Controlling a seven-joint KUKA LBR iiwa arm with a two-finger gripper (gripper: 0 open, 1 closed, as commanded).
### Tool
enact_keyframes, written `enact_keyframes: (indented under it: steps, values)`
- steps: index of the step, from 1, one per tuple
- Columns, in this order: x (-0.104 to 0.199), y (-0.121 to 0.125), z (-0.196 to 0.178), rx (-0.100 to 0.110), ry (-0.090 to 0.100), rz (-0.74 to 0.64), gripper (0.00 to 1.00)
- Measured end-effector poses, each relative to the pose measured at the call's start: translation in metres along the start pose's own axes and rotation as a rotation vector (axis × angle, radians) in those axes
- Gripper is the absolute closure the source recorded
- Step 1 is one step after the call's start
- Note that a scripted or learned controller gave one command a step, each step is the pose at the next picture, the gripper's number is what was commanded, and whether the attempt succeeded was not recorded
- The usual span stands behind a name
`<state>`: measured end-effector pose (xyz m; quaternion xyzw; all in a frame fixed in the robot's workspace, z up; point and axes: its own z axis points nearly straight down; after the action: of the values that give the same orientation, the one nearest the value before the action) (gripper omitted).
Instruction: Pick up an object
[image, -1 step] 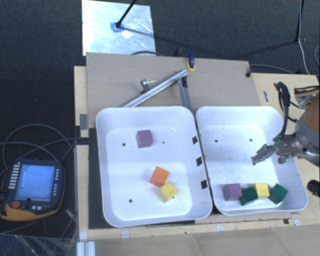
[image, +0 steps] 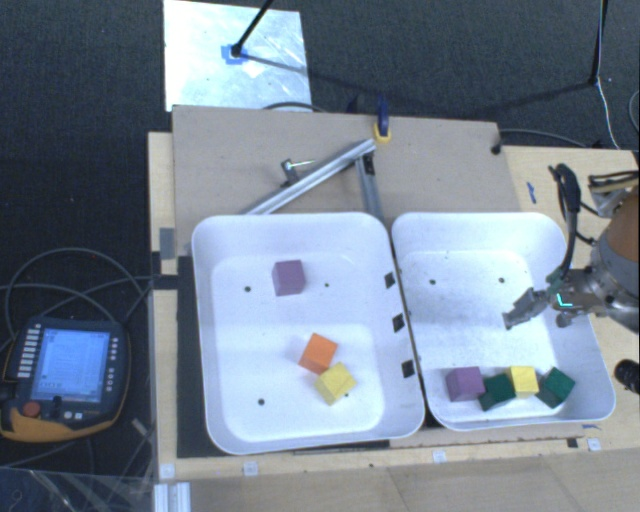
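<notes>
Wooden bench (image: 470, 478), two white bins (image: 225, 300) (image: 590, 370), brown board (image: 250, 160)

No readable text, labels, brands or numbers anywhere. Handheld pendant (image: 62, 378) left of bench: lit screen, content too small and blurred to read. Blocks, bins, bench board: no legible markings.

Right bin (image: 470, 235): upper and middle floor bare, open from above. Along its near wall a tight row blocks the way: purple cube (image: 464, 383), dark green cube (image: 494, 391), yellow cube (image: 524, 380), second green cube (image: 555, 385), touching or nearly so, little side gap. Gripper (image: 540, 305) hangs over the right middle. Left bin (image: 290, 225): violet cube (image: 288, 277) stands alone, room all round; orange cube (image: 318, 353) and yellow block (image: 335, 383) touch.
</notes>
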<state>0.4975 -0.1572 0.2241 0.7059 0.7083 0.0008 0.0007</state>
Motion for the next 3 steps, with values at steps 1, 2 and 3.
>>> enact_keyframes:
  steps: [1,2,3]
  values:
    - [0.001,0.007,0.045,0.004,0.000,0.000,0.00]
    - [0.003,-0.003,0.097,0.006,0.001,0.002,0.00]
    - [0.003,-0.004,0.136,0.005,0.001,0.001,0.00]
